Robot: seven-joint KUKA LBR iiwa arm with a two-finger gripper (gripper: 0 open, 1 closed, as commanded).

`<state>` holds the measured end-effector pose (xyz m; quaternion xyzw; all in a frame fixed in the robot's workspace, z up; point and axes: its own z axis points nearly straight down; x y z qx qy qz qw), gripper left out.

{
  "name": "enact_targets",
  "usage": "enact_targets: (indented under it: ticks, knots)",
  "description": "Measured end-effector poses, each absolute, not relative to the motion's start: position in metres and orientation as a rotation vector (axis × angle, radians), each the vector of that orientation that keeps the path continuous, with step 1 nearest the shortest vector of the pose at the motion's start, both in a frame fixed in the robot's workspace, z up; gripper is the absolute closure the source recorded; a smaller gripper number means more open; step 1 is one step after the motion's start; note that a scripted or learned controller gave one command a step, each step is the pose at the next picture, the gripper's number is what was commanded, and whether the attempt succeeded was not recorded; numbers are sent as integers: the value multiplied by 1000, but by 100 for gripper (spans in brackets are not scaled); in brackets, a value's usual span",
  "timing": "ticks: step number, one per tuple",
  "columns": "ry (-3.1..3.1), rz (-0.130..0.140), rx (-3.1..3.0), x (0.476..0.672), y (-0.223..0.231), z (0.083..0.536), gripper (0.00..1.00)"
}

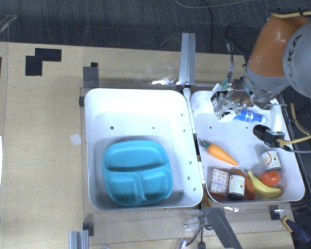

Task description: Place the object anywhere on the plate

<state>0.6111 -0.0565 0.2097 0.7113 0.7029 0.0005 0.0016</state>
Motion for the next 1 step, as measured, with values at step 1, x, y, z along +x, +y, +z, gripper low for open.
enact_targets:
  ticks: [1]
  knots:
    - [2257,4,2183,522,9,184,100]
